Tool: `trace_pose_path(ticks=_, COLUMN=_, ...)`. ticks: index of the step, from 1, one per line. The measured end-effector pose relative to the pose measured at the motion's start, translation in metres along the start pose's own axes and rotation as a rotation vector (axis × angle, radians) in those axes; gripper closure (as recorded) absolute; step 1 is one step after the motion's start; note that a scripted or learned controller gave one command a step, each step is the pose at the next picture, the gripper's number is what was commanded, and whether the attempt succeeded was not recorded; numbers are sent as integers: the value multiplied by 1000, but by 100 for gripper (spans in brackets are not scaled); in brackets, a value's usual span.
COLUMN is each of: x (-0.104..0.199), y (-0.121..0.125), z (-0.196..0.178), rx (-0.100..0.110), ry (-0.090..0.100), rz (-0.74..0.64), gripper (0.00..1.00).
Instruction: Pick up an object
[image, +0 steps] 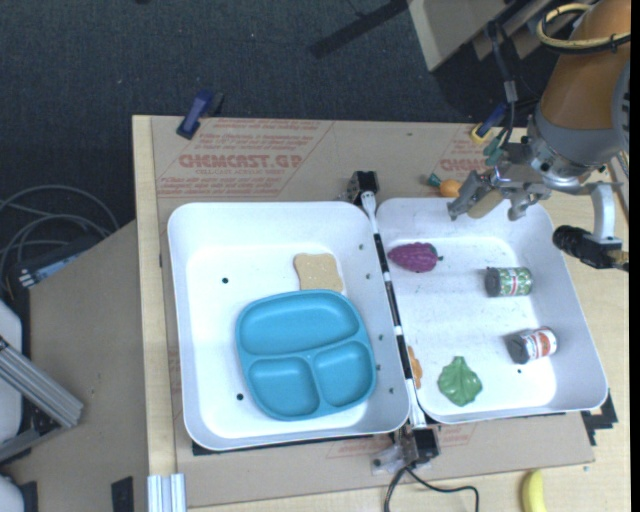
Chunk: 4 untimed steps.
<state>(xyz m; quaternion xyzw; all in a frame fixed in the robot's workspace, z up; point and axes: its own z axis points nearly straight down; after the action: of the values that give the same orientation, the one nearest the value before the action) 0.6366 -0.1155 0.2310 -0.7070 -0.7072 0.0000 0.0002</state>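
End effector (494, 199) at upper right of frame, over the far edge of the right bin (580, 330); fingers spread apart, nothing between them. Right bin contents: purple object (414, 257) upper left, green leaf-shaped piece (459, 381) lower centre, two small cans (509, 282) (531, 346) at right. Left bin (200, 300): blue divided tray (304, 352), tan slice (318, 271).

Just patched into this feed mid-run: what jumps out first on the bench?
The big blue divided plate dominates the left bin, with a tan slice of bread touching its far edge. In the right bin lie a purple lump, two small cans on their sides and a green leafy piece. The pincer hangs over that bin's far edge, holding nothing.
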Motion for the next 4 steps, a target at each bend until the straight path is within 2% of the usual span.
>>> trace_pose_path(ticks=1, x=24, y=14, z=109, rx=3, ry=1, rz=0, gripper=0)
trace_pose_path(ticks=2, x=18, y=30, z=145, rx=-1, ry=-1, rz=0, gripper=0)
trace_pose_path(ticks=3, x=17, y=24, z=146, rx=1, ry=0, rz=0, gripper=0)
trace_pose_path(ticks=4, x=21, y=-1, z=146, rx=2, ry=0, rz=1, gripper=0)
